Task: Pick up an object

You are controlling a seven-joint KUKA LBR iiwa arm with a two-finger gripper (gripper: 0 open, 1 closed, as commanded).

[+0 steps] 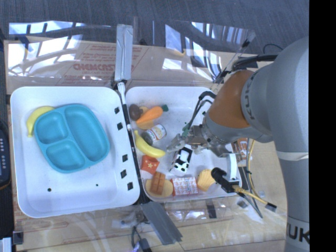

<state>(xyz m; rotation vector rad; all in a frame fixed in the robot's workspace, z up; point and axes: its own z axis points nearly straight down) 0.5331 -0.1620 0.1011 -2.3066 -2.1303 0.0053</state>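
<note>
The right bin (173, 97) holds several toy foods. Among them are a carrot (150, 115), a small can (156, 134), a banana (147, 147) and a black-and-white cow-patterned toy (181, 160). My gripper (184, 140) hangs low over the middle of this bin. It is just above the cow-patterned toy and to the right of the can and banana. The grey arm with its orange band (231, 109) hides the bin's right part. I see nothing clearly held.
Along the right bin's front lie a red packet (149, 165), a waffle-like piece (158, 185), a labelled packet (184, 185) and an orange-yellow lump (206, 179). The left bin (31, 193) holds a blue divided plate (71, 135) and a yellow banana (35, 117). A raised divider separates the bins.
</note>
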